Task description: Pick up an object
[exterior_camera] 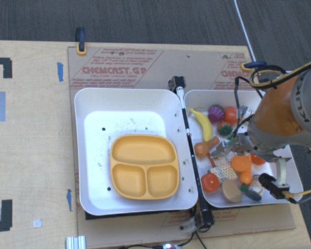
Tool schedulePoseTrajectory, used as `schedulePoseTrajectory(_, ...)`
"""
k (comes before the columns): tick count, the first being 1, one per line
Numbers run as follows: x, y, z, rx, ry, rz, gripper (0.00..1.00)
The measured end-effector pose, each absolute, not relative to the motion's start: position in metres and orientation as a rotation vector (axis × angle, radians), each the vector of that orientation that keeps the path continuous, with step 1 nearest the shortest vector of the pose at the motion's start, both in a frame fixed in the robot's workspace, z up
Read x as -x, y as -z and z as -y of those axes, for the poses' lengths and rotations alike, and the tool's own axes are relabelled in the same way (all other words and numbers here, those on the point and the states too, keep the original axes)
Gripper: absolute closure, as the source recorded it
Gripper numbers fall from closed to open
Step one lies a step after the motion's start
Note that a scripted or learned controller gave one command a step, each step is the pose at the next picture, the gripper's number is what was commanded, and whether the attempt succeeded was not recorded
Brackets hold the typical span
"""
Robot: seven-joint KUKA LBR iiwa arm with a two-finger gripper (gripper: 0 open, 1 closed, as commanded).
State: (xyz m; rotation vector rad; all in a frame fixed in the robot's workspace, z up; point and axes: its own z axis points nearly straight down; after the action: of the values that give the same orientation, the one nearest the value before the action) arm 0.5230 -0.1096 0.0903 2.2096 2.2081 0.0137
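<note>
Down in the right bin (295,178), low over the toy food, with the jaws (229,147) near the bin's middle and partly hidden under the wrist, so cannot tell how far apart, nor whether anything sits between them. Closest to the jaws: a brown piece (205,148) just to their left, reading as a drumstick-like shape with its long axis tilted from lower left to upper right, thin end toward the jaws; probably the likeliest target. Just below the jaws, an orange piece (241,164) and a waffle-patterned piece (224,171), crowded together and touching. Further up the bin, a banana (203,122) lying lengthwise along the left wall, with a purple piece (216,112) and a red-orange one (230,114) beside it, all well clear of the jaws. Near the front edge, a tomato (210,182) and a tan round (231,191). In the left bin (85,139), a yellow divided tray (144,166), untouched and apart from the action. Judging by the layout, a short shift leftward needed to centre on the brown piece, closing across its narrow width rather than along its length; neighbours close enough to risk a pinch on two things at once.
</note>
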Motion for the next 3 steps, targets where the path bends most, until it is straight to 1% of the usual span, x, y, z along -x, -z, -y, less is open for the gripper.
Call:
schedulePoseTrajectory(1,-0.525,-0.102,0.113,-2.206,-0.015,-2.196,1.00)
schedulePoseTrajectory(2,-0.533,-0.184,0.041,-2.219,-0.002,-2.224,1.00)
schedulePoseTrajectory(3,-0.533,-0.184,0.042,-2.220,0.000,-2.223,0.00)
